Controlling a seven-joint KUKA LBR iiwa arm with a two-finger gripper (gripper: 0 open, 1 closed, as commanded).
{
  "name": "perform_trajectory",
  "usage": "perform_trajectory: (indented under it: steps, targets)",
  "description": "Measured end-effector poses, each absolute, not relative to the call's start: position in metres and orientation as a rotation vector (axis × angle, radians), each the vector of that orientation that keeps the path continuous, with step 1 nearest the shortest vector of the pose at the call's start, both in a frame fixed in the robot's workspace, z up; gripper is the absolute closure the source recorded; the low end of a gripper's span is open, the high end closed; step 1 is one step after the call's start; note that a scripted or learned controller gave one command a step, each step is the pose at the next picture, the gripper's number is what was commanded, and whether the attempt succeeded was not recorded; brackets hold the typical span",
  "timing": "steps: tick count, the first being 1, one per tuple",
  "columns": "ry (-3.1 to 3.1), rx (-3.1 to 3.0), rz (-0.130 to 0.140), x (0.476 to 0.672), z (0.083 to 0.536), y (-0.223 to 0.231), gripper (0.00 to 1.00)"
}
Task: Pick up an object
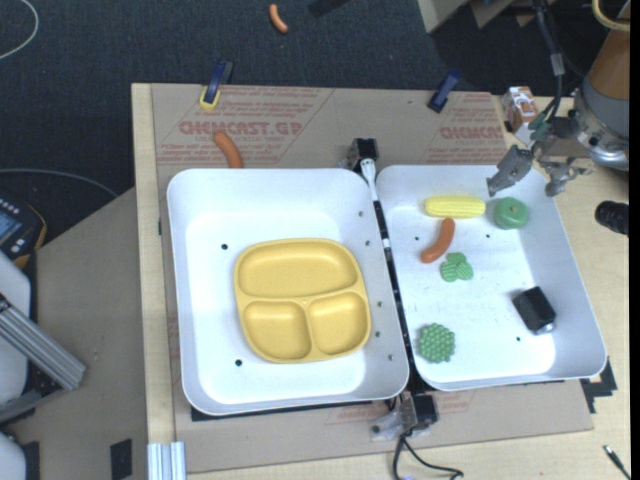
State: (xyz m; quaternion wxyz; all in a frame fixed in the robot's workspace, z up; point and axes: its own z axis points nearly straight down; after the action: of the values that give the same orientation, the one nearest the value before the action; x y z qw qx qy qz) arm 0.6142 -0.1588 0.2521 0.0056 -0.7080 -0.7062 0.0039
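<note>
**Gripper poised over the far corner of the right bin, nothing between its fingers**

The gripper [525,173] hangs above the far right part of the right bin [570,268], its two fingers spread wide apart: one dark finger [505,173] slants down toward the corn cob, the other sits on the far side of the green round piece. Nothing is held between them.

Taking the right bin as the landmark, the things lie as follows. The corn cob [454,207], yellow, rests near the bin's far edge, lying crosswise. Just beside it, toward the bin's right side, is the green round piece [511,213], directly under the gripper. A sausage [437,240], orange-red, lies at a slant in the bin's middle, its upper end almost touching the corn cob. Just beside the sausage's lower end is a small broccoli-like green piece [457,267]. A round, bumpy green piece [436,342] sits near the bin's near edge. A black block [535,309] lies toward the bin's right wall, well apart from the others.

Touching the right bin on its left is the left bin [195,268], which holds a yellow divided plate [300,298] with three compartments. Both bins stand on the cardboard-covered worktop [300,118], where another sausage [229,148] lies beyond the left bin's far edge.
</note>
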Motion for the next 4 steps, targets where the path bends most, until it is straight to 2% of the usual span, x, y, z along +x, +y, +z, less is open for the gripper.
perform_trajectory:
  steps: [1, 2, 4]
  targets:
    - [-2.222, -2.221, 0.000, 0.617, 0.260, -0.158, 0.00]
    - [-2.217, -2.219, 0.006, 0.617, 0.216, -0.164, 0.00]
    - [-2.218, -2.215, 0.006, 0.629, 0.113, -0.162, 0.00]
